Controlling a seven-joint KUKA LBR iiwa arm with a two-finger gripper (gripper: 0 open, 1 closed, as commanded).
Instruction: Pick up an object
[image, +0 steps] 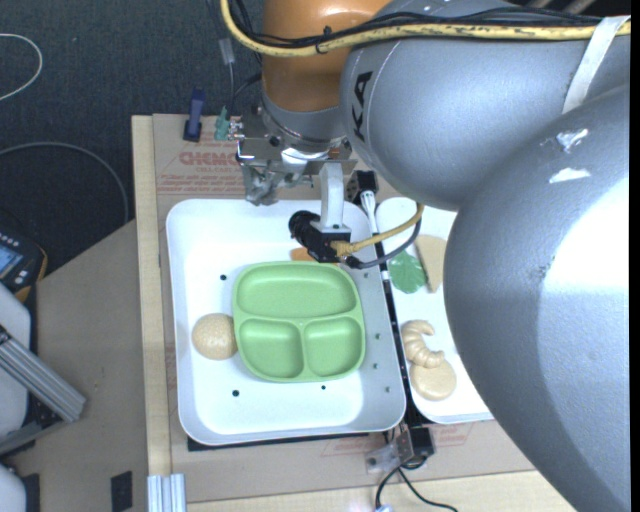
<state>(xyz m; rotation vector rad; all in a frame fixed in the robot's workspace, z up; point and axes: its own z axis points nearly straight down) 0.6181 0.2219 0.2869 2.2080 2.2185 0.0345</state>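
A green three-compartment plate (298, 320) lies in the middle of the left bin (195, 260). A beige ball (213, 336) rests against the plate's left edge. A small orange piece (302, 255) peeks out just behind the plate, mostly hidden by the robot. My gripper (262, 188) hangs over the far rim of the left bin, behind the plate, with nothing visibly in it. In the right bin lie a green piece (407, 272), a pale strip (433, 262) and a beige curled toy (427, 365).
The big grey arm covers most of the right bin (440, 412) and the right side of the view. A white round thing (396, 214) sits at the right bin's far end. Cardboard (160, 300) borders the bins on the left.
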